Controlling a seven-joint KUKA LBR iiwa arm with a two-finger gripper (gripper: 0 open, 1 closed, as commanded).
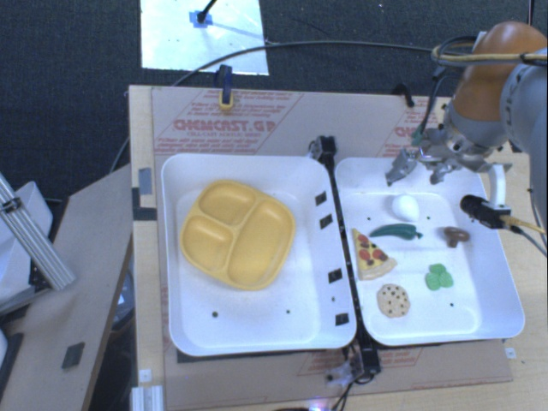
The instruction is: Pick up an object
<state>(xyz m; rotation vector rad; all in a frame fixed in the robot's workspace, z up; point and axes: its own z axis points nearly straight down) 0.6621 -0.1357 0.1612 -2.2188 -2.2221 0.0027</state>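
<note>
Right bin (505, 311), contents: 6 toy foods, any of which may serve as the object to pick. A white egg (405, 206) lies nearest the far wall; just in front of it a green pepper (396, 230); to the right a brown mushroom (455, 236); nearer the camera a pizza slice (372, 254), a green leafy piece (439, 276) and a cookie (393, 300). All rest on the bin floor, none lifted. The gripper (421, 166) hangs above the bin's far edge, just beyond the egg, its 2 fingers spread apart with nothing between them. Step in hand, as judged: approach, before any grasp. The next move calls for bringing the fingers over 1 item, probably the egg as the closest, descending to straddle it, and closing; the egg's round, smooth form may slip out. The left bin (175, 229) holds a yellow divided plate (237, 233), well apart from the gripper.
</note>
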